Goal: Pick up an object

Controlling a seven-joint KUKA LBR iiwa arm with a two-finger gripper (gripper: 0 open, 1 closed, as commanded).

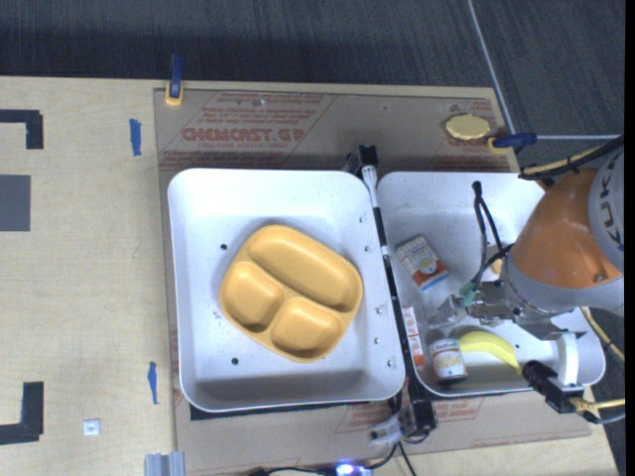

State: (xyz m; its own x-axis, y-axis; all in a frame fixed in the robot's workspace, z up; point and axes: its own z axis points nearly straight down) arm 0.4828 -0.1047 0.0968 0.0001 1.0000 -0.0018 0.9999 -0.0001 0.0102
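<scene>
The right bin point(437, 191) holds a small white and orange carton point(419, 261), a yellow banana point(488, 346) and a small jar with a white lid point(448, 357). The carton lies near the bin's left wall. Banana and jar lie side by side at the front edge. My gripper point(449, 310) hangs low in this bin, between the carton and the jar, just above and left of the banana. The wrist and its cables hide how the jaws stand, and I see nothing held.
In the left bin point(198, 196) lies a yellow three-compartment tray point(290, 291). The arm's orange band point(566, 236) covers the right bin's right side. A yellow disc point(467, 126) sits on the cardboard behind the bins.
</scene>
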